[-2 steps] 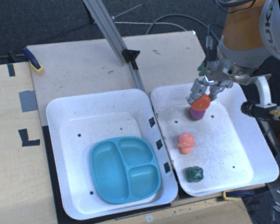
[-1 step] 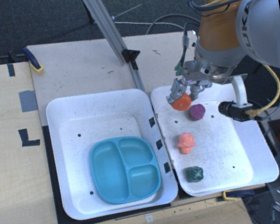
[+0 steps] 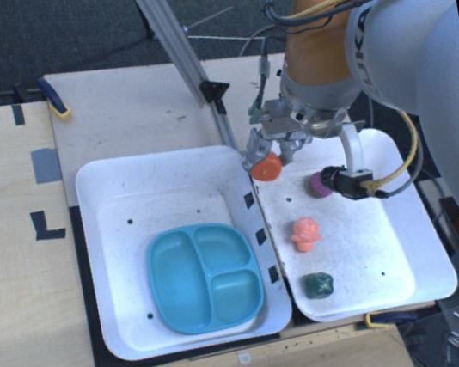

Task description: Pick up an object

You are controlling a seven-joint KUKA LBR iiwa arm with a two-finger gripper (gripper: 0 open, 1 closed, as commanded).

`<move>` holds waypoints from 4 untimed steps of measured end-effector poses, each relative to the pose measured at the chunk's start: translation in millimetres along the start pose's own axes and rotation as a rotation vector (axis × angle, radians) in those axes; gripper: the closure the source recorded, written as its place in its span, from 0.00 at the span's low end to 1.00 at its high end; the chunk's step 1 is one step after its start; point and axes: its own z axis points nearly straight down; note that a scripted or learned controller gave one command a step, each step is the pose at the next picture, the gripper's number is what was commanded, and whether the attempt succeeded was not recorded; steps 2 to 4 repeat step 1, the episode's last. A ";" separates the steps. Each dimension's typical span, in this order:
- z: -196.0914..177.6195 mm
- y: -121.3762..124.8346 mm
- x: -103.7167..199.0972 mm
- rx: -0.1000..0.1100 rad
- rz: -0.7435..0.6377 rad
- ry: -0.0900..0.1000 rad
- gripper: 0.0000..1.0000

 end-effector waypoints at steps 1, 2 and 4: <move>8.2 -2.9 48.8 0.002 0.001 0.000 1.00; 8.2 -2.9 48.8 0.002 0.001 0.000 1.00; 8.2 -2.9 48.8 0.002 0.001 0.000 1.00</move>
